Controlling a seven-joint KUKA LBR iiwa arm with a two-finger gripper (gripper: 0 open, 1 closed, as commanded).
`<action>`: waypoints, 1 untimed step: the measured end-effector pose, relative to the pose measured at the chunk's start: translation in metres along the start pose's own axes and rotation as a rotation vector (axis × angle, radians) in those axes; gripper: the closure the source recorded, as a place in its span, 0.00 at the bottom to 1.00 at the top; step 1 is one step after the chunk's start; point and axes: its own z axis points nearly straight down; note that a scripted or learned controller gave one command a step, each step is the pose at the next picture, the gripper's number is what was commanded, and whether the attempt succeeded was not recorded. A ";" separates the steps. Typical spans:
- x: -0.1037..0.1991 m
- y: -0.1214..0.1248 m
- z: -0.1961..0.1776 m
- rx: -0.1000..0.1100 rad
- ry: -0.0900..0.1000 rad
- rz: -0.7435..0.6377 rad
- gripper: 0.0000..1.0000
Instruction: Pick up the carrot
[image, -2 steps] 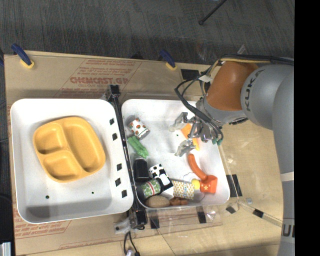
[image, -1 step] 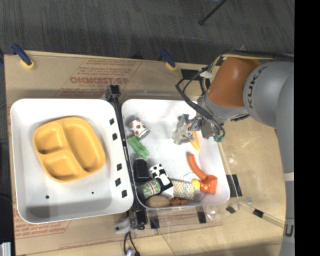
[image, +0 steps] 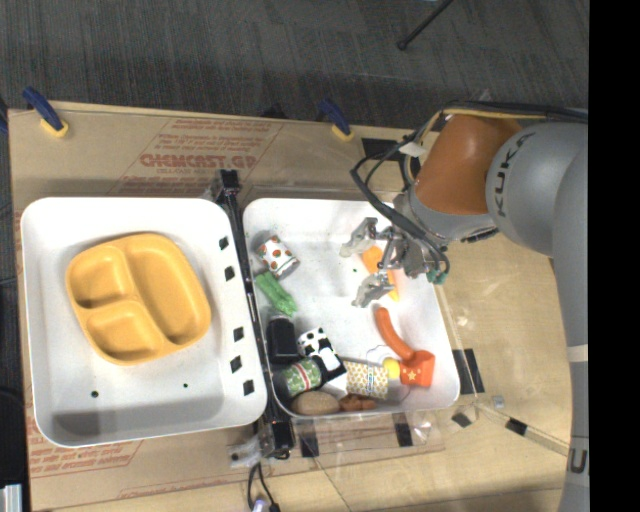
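The carrot (image: 374, 257) shows as a small orange piece in the upper right of the right bin (image: 320, 215), largely hidden under the wrist. My gripper (image: 364, 266) hangs right over it. Its two fingers (image: 358, 241) are spread apart, one above and one below the orange piece, so it is open. I cannot tell whether either finger touches the carrot.
A long orange-red toy (image: 392, 335) lies just below the gripper, ending at an orange block (image: 420, 370). A green piece (image: 275, 295), a small can (image: 275, 256) and several toys crowd the bin's left and front. The left bin (image: 60, 400) holds a yellow divided tray (image: 138, 295).
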 end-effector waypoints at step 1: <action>-0.003 0.002 -0.012 0.002 -0.007 -0.007 1.00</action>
